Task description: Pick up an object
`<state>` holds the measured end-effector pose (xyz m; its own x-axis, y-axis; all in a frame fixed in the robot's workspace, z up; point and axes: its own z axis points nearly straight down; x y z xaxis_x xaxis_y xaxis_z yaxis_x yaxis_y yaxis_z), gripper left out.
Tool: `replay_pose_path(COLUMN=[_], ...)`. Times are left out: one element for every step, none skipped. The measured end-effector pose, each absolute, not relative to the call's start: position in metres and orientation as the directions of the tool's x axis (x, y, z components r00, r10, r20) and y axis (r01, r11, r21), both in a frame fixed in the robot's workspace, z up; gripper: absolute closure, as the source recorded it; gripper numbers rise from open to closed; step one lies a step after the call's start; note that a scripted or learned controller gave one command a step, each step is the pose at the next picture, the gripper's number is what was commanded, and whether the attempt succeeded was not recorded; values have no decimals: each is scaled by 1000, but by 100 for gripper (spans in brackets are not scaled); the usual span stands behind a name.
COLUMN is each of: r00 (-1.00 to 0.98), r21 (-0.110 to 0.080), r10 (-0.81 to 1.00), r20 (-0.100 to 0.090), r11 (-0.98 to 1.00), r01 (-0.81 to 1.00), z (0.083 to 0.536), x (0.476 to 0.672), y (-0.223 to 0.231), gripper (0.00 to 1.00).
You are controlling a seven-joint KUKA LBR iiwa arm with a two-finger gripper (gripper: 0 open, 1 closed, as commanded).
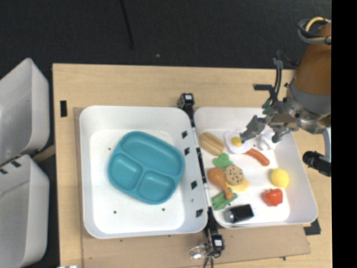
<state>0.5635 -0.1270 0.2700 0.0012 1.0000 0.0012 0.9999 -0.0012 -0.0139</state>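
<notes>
My gripper (261, 136) hangs low over the back of the right bin (298, 166), open, with nothing between its fingers. One dark finger (251, 130) points down at a fried egg (236, 143). The other finger (276, 135) stands above a small white piece beside an orange-red sausage (258, 157). A tan bread roll (211, 143) lies left of the egg. Nearer the front are a yellow lemon (279, 177), a red pepper (273, 196), a chicken drumstick (218, 178), a cookie (234, 175) and a green leaf (222, 161).
A black block (240, 212) and a green piece (218, 201) lie at the right bin's front edge. The left bin (97, 205) holds a teal divided plate (146, 167). The grey arm with its orange band (313, 77) comes in from the right.
</notes>
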Motion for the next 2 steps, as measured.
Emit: replay_pose_path(r00=[-2, 1], r21=[-5, -8], r10=[1000, 1000], r20=[0, 0], r11=[2, -1], r01=[1000, 1000], z=[275, 227], x=[565, 571], y=[-127, -127], gripper=[0, 0])
